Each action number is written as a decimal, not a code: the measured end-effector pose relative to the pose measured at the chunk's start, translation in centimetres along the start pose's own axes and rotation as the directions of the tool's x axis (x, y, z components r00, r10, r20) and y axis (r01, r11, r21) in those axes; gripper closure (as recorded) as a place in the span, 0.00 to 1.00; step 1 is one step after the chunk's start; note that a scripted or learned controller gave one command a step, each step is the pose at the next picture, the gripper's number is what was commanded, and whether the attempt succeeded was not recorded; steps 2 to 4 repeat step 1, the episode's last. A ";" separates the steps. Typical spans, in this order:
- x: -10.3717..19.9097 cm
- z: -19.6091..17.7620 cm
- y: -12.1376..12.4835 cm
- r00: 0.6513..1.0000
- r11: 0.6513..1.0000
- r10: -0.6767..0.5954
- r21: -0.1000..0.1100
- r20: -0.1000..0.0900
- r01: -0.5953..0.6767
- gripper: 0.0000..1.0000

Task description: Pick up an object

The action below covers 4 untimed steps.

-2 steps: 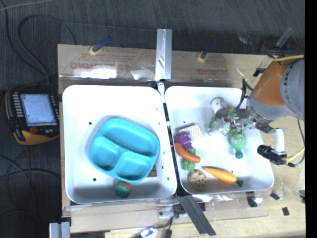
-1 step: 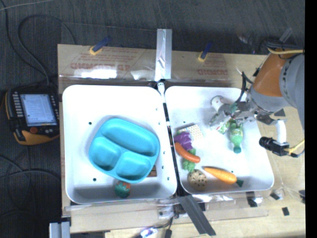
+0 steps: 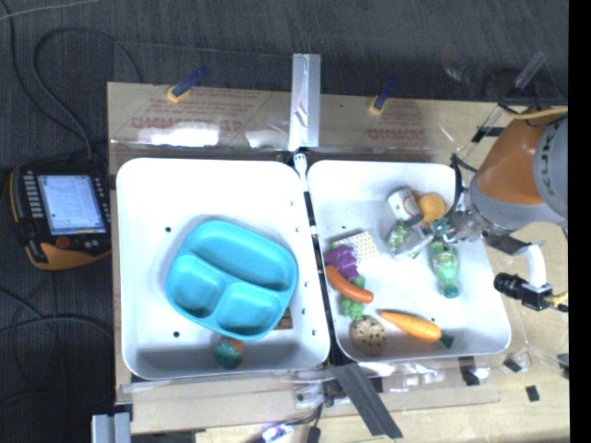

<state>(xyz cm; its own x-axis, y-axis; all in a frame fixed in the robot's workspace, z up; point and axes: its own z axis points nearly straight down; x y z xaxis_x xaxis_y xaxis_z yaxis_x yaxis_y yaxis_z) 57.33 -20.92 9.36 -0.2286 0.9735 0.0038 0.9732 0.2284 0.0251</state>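
A robotics lab: teach pendant point(image 3: 60, 212) (beside the bench point(image 3: 231, 118)), loose floor cables point(image 3: 55, 53).

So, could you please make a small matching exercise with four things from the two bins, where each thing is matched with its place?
Things:
1. blue divided tray
2. orange carrot
3. purple grapes
4. green bottle

Places:
A. right bin, by its front wall
B. left bin, middle
C. right bin, just below the gripper
D. right bin, by the wall between the bins

Pairs: 1-B, 2-A, 3-D, 4-C
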 end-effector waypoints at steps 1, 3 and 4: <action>-0.3 0.5 6.9 0.985 0.985 -0.172 0.018 0.008 0.172 0.00; -0.3 0.5 6.9 0.985 0.985 -0.172 0.018 0.008 0.172 0.00; -0.3 0.5 6.9 0.985 0.985 -0.172 0.018 0.008 0.172 0.00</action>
